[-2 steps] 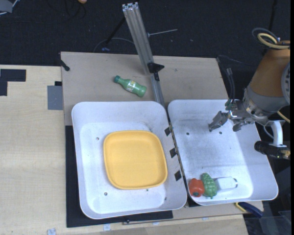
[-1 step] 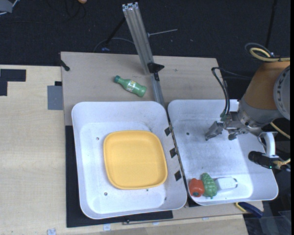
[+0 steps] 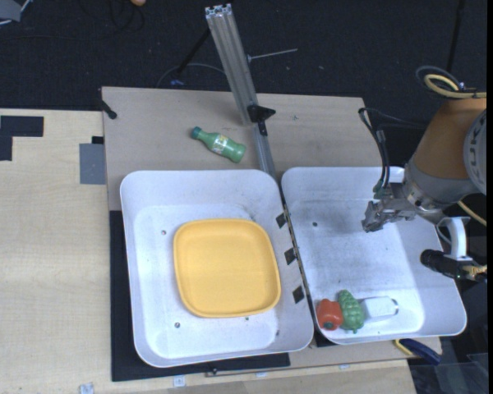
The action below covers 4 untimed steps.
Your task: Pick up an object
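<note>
Two bins sit on the tabletop [image 3: 329,130]: the left bin [image 3: 140,220] holds a yellow plate [image 3: 227,267], the right bin [image 3: 431,306] red and green toys [image 3: 343,312] near its front, the claw [image 3: 376,218] above its far part.

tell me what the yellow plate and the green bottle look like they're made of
Yellow plate: probably plastic, matte; uniform colour, soft rounded rim, no glare. Green bottle: likely plastic or a toy, slightly glossy with a pale label band; too small to be sure.
</note>
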Tool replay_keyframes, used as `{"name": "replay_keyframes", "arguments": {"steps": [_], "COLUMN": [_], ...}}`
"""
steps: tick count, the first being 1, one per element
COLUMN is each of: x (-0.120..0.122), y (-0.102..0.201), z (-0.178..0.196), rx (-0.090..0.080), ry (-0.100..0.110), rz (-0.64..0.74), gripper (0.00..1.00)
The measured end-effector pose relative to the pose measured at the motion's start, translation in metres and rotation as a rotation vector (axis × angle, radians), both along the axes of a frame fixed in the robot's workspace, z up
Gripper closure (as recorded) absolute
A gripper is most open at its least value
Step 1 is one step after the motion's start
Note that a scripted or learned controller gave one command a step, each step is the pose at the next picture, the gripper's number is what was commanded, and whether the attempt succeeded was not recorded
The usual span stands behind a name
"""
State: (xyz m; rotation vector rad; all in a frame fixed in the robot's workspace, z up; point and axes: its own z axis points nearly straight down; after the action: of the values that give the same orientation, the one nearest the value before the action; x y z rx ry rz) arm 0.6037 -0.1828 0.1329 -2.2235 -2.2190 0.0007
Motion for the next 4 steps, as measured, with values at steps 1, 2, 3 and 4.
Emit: {"name": "replay_keyframes", "arguments": {"steps": [1, 2, 3, 4], "x": [0.004, 0.012, 0.012, 0.021], "y": [0.0, 0.007, 0.007, 0.055], "z": [0.043, 0.094, 0.103, 0.094], "rx": [-0.001, -0.001, 0.0, 0.001], "ry": [-0.003, -0.005, -0.001, 0.0], "rz": [0.001, 0.002, 0.001, 0.005], "gripper": [1.0, 1.0, 1.0, 1.0]}}
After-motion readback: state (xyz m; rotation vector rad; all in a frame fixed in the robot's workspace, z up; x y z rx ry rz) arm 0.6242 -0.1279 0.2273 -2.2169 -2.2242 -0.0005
